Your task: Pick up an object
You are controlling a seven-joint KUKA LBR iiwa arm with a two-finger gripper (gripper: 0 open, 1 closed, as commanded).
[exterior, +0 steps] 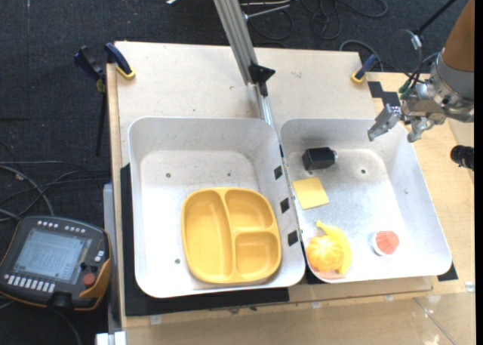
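Note:
In the right bin (411, 185) lie a small black block (319, 158) near the back left, a flat yellow square (311, 192) just in front of it, a yellow-orange crumpled soft thing (329, 251) at the front left, and a small red disc (386, 242) at the front right. My gripper (395, 128) hangs over the bin's back right corner, open, with nothing between its fingers. It is well to the right of the black block.
The left bin (151, 185) holds a yellow divided tray (230, 235). A slanted metal post (235, 23) rises between the bins at the back. Clamps sit at the bench's back corners. A teach pendant (51, 263) lies on the floor to the left.

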